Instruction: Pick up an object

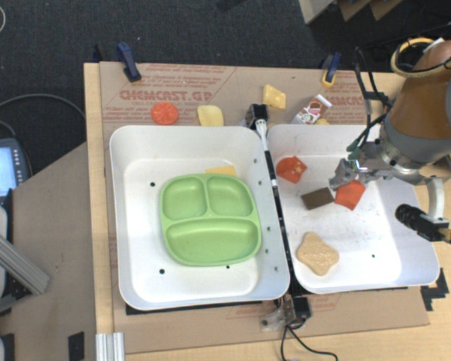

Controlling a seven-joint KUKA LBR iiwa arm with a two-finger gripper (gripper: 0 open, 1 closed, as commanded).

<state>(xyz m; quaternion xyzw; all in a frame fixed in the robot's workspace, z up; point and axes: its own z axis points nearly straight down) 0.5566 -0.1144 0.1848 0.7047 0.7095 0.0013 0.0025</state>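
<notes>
In the right bin [406,273], right of frame centre, lie a red block [291,169] at upper left, a dark brown slab [316,198] just below it, an orange-red cube [350,195] beside that, and a tan biscuit-shaped piece [317,253] lower down.

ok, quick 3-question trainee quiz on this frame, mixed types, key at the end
1. True or false: the green three-compartment plastic plate lies in the left white bin.
2. Which item lies nearest the gripper? A) tan cookie-shaped piece B) orange-red block C) round red disc
3. Fill in: the dark brown flat piece lies in the ____ bin.

Key: 1 true; 2 B; 3 right.
</notes>
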